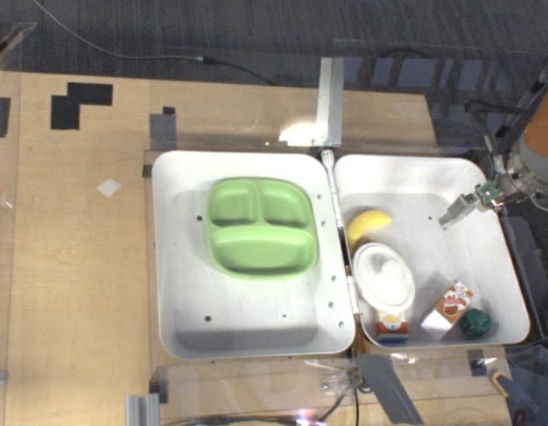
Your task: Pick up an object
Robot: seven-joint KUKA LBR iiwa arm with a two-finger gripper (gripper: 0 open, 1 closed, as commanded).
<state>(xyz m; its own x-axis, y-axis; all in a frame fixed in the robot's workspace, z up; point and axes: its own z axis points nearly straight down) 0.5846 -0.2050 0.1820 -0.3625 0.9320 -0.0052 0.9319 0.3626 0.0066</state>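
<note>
The right bin (487, 264) holds a yellow banana (369, 224) near its left wall. Just below the banana sits a round white bowl (385, 275). A small box with red and blue print (392, 327) lies at the front wall. A small white and red carton (449, 309) and a dark green lump (475, 324) rest in the front right corner. My gripper (453, 211) hangs over the bin's upper right part, pointing down and left, apart from every object and with nothing seen in it.
A green divided plate (260, 226) lies in the left bin (180, 309). A metal post (330, 105) stands behind the wall between the two bins. The arm (533, 153) comes in at the right edge.
</note>
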